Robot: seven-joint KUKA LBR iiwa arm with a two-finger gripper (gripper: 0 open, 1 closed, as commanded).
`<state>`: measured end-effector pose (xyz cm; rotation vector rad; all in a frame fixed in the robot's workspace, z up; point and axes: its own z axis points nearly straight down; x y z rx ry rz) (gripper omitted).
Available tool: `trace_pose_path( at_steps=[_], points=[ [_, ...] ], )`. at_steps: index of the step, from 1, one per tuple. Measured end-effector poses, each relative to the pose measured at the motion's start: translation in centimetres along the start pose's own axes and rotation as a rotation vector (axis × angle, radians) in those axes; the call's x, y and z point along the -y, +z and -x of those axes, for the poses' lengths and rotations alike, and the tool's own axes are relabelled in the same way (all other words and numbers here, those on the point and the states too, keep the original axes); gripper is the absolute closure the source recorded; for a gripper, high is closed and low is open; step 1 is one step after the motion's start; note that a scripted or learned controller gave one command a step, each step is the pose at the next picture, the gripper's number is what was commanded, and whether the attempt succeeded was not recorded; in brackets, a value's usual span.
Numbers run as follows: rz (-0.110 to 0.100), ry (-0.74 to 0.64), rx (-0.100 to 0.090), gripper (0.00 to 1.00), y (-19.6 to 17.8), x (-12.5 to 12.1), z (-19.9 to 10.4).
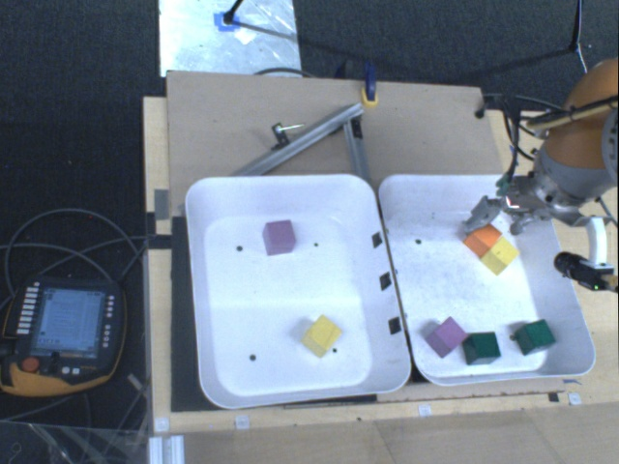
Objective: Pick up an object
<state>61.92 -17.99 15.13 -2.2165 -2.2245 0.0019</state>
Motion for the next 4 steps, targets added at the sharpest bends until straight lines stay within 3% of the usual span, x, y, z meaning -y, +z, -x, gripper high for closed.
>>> trace_pose_path(
  at_steps=[1,2,3,4],
  points=[
    [0.016,0.000,0.008,0.00,3.6,-0.1,-0.2],
    [0.022,-0.002,0.008,1.00,2.1,-0.3,-0.2],
    [0.009,-0.001,0.002,1.00,-2.3,-0.2,-0.2],
    [0.010,0.000,0.003,1.00,-7.7,0.7,0.0]
  ],
)
